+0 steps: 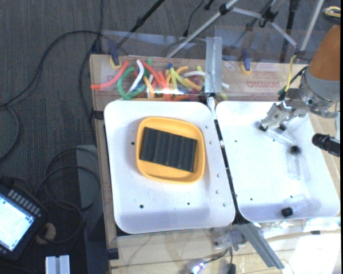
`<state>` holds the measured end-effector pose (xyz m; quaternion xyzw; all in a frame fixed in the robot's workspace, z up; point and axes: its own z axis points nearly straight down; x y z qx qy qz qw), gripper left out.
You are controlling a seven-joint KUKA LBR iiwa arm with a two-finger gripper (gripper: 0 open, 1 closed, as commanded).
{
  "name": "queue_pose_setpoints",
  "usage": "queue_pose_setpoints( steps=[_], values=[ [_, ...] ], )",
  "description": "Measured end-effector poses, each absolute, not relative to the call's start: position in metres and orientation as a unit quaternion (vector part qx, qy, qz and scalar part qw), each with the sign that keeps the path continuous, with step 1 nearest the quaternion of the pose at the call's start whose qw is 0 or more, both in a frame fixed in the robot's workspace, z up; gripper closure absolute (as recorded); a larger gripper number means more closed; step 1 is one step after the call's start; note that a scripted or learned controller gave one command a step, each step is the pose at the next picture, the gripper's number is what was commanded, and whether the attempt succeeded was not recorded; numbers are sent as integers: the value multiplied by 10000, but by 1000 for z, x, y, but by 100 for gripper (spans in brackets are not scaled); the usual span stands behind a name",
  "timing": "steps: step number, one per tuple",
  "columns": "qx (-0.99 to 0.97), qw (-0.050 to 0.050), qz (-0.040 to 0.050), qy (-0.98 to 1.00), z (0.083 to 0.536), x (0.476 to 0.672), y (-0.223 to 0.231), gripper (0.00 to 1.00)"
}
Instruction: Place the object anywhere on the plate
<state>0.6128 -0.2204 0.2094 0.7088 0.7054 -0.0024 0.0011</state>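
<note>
Left white bin [126, 210]: yellow plate [170, 150] near centre, dark ribbed rectangular object [168, 149] lying flat on it. Right white bin [257, 193]: gripper [272, 120] hovering over upper part, fingers spread apart, nothing between them. Clear plastic item with black caps [295, 163] (hard to make out) lower right in same bin. Coloured tubes [154, 79] heaped on worktop [103, 67] behind the bins.
</note>
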Motion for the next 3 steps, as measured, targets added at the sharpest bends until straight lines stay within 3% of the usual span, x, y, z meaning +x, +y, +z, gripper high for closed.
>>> queue_pose_setpoints(
  steps=[1,2,3],
  values=[
    [6414,-13,-2,7672,160,553,-139,100],
    [6032,0,-4,7976,183,564,-79,100],
    [6032,-3,-2,7976,183,564,-79,0]
  ],
)
